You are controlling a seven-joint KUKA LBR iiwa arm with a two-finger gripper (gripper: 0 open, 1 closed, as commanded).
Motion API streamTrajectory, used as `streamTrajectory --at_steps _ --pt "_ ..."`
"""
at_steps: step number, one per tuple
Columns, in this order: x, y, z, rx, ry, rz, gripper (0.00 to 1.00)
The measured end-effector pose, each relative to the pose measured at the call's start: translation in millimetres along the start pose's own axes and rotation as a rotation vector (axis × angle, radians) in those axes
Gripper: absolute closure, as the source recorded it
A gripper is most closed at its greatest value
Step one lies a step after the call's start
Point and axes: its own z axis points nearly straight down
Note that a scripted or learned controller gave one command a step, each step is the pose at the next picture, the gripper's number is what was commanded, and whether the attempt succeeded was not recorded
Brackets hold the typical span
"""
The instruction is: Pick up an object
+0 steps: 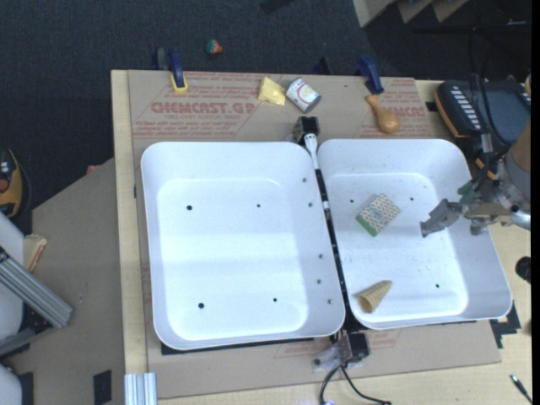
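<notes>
Two objects lie in the right bin (pixel 439 154). One is a flat green and beige speckled pad (pixel 377 213) near the bin's middle; the other is a tan cone (pixel 375 294) by the front left corner. My gripper (pixel 458 222) hangs over the right side of this bin, open, with nothing between its fingers. Its left finger (pixel 438 217) points down and left, a short way right of the pad and not touching it. The left bin (pixel 160 226) holds nothing.
On the board behind the bins lie a yellow wedge (pixel 272 91), a small white and grey box (pixel 303 94) and an orange-brown pear-shaped piece (pixel 384 115). Blue clamps (pixel 175 70) (pixel 369 74) grip the board's far edge. A black device (pixel 460 108) sits at the far right.
</notes>
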Motion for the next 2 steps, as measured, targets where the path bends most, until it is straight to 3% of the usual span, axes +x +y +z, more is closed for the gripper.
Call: streamTrajectory --at_steps 1,2 --pt "-0.2 0.8 -10.7 -0.004 -0.002 -0.001 1.0" --pt "-48.5 -17.4 -92.9 -0.011 -0.007 0.005 1.0"
